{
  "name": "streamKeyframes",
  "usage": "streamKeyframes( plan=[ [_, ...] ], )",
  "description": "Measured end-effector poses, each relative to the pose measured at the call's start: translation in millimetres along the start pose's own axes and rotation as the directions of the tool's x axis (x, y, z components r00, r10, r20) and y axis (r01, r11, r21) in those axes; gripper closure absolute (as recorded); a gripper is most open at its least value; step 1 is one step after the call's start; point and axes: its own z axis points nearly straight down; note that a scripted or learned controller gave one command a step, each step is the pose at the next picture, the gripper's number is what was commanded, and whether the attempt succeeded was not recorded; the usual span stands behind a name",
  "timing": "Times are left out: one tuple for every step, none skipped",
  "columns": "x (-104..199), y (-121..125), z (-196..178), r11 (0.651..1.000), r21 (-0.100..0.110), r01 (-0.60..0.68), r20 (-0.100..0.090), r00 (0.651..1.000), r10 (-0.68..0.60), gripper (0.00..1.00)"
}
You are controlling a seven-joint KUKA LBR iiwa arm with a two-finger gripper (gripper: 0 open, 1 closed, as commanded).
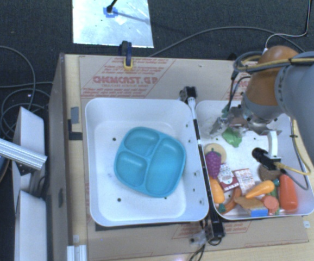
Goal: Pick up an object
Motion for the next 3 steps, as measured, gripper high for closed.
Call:
streamKeyframes(
  plan=[
    [-31, 36, -1, 1.0, -0.004, 0.0, 0.002, 1.0, 0.0, 0.0],
    [-20, 9, -1, 1.0, -0.002, -0.001, 0.001, 1.0, 0.001, 0.0],
    [-23, 36, -16, 1.0, -0.004, 0.002, 0.002, 1.0, -0.002, 0.0]
  ],
)
